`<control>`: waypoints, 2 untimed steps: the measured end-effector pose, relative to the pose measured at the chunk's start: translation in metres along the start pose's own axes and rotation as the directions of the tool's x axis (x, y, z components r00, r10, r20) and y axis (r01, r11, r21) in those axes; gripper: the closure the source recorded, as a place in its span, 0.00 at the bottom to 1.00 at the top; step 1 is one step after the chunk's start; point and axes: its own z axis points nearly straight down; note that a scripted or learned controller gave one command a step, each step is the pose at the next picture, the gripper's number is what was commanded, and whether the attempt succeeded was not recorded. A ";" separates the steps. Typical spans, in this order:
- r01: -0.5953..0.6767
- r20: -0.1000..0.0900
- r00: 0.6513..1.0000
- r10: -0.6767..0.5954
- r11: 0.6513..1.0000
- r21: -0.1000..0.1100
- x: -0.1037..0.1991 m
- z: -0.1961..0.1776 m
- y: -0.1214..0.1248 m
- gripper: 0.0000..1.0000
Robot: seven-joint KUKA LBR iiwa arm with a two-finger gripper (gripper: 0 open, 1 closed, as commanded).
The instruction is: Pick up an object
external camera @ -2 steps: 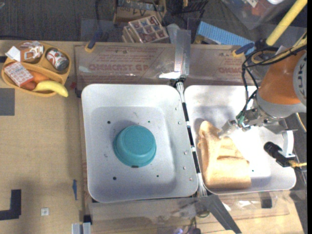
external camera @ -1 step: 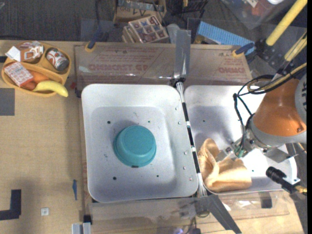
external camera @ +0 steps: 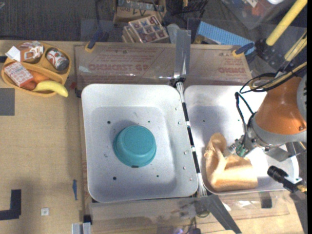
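Gripper (external camera: 240, 149) low in the right bin (external camera: 204, 101), its working end hidden under the wrist; grip state not readable. Tan cloth-like object (external camera: 225, 169) lies just beside it, lower-left, probably touching; long axis runs along the bin's near wall.

The arm (external camera: 282, 113) runs off the right edge, its wrist hiding the jaws above the tan cloth (external camera: 226, 167)

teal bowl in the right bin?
No, the teal bowl sits upside down in the left bin; the right bin holds a tan cloth.
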 end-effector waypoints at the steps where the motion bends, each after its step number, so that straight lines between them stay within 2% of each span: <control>1: 0.000 0.000 1.000 0.000 1.000 0.000 0.000 0.000 0.000 0.00; 2: -0.004 -0.001 1.000 0.004 1.000 0.001 -0.001 -0.007 -0.001 1.00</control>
